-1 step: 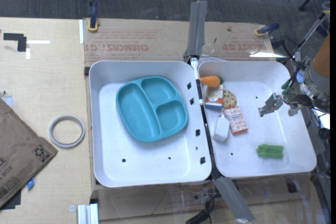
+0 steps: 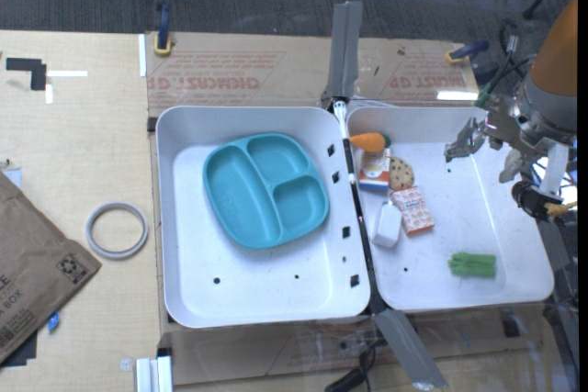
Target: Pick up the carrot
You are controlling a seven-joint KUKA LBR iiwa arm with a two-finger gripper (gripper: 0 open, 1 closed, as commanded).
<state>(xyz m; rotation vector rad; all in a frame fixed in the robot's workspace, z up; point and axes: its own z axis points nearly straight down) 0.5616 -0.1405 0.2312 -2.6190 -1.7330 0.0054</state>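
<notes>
The carrot (image 2: 368,142) is seen in the right bin (image 2: 514,289), tucked into its far left corner, hard against the divider between the two bins. Its long axis is laid roughly left to right, running along the far wall, with a hint of green at its right end. Just near of it a small carton (image 2: 374,170) is found, touching or almost touching, and a cookie (image 2: 401,173) is placed beside that (a crowded corner, this).

The claw (image 2: 480,142) is held at the right side of the same bin, up near the far wall. Whether it is released or clenched cannot be told from here; the metal parts are too tangled against the background. Nothing is seen between them.

So the key relation is given: the carrot lies to the left of the claw, at about the same depth in the bin, well apart across bare white floor. A mostly leftward traverse is judged to be called for, then a descent.

With the carrot lying left to right, a grip across its short axis, near to far, is judged best, though the far wall and the carton leave little room on either side.
</notes>
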